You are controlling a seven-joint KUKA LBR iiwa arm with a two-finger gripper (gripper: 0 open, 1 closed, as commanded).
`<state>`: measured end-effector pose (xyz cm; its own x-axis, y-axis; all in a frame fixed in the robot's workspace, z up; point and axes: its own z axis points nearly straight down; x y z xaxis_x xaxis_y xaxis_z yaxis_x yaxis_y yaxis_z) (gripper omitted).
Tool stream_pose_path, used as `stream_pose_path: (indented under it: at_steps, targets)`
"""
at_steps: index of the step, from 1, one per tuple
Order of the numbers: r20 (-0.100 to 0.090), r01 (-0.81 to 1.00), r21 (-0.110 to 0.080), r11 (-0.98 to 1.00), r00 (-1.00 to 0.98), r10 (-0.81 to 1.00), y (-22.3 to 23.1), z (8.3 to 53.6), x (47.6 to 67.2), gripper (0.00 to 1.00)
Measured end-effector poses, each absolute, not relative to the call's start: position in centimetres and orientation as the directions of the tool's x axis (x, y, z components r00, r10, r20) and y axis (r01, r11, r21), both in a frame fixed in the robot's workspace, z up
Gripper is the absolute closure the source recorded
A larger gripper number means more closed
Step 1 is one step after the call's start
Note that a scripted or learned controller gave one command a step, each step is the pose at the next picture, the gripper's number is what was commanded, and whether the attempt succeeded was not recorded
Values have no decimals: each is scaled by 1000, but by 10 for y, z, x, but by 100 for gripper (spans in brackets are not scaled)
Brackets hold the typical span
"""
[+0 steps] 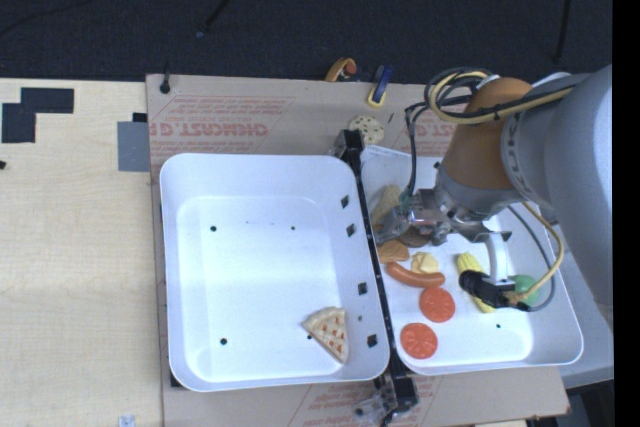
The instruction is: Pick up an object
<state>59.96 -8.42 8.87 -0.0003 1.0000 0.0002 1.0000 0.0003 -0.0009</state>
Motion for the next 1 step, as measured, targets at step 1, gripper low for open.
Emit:
stream_pose_path:
  at_steps: [1]
  targets:
    - [0,1000,2,-1,1,1000,-86,89,584,0]
